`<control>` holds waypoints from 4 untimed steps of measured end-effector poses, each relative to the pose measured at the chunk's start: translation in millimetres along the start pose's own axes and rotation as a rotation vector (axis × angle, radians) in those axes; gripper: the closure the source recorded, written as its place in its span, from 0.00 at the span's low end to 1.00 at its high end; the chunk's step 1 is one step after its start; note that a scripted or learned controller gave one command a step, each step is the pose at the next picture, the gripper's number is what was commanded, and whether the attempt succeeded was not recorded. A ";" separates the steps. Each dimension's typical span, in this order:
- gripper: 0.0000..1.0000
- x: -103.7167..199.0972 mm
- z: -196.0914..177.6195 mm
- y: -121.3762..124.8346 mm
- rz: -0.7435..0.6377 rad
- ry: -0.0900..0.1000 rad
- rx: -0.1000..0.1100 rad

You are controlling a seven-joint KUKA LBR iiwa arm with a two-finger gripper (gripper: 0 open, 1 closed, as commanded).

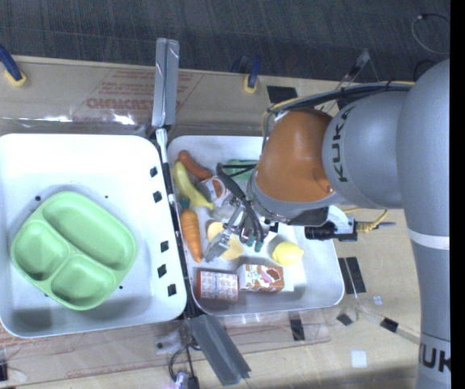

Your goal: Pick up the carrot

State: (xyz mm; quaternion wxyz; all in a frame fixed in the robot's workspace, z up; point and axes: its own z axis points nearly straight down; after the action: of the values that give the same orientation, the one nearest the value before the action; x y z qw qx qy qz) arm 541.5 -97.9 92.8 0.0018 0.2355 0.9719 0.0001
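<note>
Carrot (190,232): orange. Banana (184,185): yellow. Lemon (287,254): yellow. Divided plate (72,250): pale green. Both bins (22,156): white. Two cartons (241,282): red and white print. Arm (378,148): grey, orange band (296,156). Surface (216,87): tan, faded red lettering. Clamps (9,65): blue. Floor (216,10): dark grey.

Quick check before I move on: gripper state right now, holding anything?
Gripper: open, holding nothing; it hangs low in the right bin, just right of the carrot.
</note>
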 end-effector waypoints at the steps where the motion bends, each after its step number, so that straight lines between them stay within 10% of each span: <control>1: 1.00 -1.0 -10.4 0.1 -0.003 -0.002 -0.001; 2: 1.00 10.8 -22.9 -11.2 0.100 0.006 0.002; 3: 0.00 10.8 -22.9 -11.1 0.100 0.006 0.002; 4: 0.00 -15.4 0.6 12.1 -0.124 0.001 0.000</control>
State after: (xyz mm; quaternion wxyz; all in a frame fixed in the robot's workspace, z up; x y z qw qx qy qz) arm 560.8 -94.2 92.2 0.0011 0.1747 0.9846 0.0000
